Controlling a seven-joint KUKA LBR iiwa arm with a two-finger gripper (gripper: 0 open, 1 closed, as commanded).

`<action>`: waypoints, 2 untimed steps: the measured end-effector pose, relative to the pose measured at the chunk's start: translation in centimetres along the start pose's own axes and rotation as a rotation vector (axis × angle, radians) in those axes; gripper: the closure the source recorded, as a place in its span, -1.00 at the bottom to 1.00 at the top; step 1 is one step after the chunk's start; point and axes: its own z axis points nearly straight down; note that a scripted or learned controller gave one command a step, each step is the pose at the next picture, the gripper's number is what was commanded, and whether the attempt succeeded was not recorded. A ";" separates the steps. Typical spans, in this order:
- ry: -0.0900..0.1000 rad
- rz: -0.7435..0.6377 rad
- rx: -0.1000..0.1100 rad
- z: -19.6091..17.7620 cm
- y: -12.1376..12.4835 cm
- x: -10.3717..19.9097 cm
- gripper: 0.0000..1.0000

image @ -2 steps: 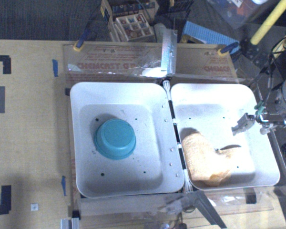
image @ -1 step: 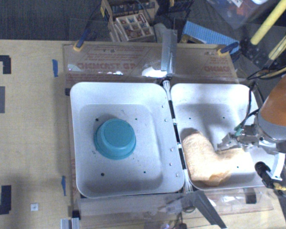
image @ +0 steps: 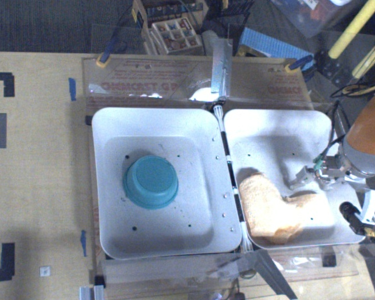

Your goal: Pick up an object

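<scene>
We see the gripper (image: 303, 177) low inside the right bin (image: 272, 127), reaching in from the right edge, with the orange-banded arm (image: 365, 136) behind it. Whether its fingers are apart or together we cannot tell; at this slant and blur the tip is a grey shape with no readable gap, and nothing visibly sits between them.

The nearest thing to pick is the sponge (image: 269, 208), a tan, bent piece lying just below and to the left of the gripper. Its thick end lies away from the gripper toward the divider between the bins, and a thinner arm of it runs back to the right, ending just under the gripper tip. So its long axis runs roughly left to right, bending as it goes. We cannot say whether tip and sponge touch.

The blue bowl (image: 151, 181) sits upside down in the left bin (image: 112, 127), well apart, across the divider.

In our judgement the sponge is the likelier target: a short move down and left would put the gripper over its thinner arm.
</scene>
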 end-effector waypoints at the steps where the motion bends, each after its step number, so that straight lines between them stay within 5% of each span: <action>1: -0.009 -0.033 -0.002 0.1 -1.2 4.3 -1.00; 2: -0.012 -0.225 -0.003 0.2 7.1 5.5 -1.00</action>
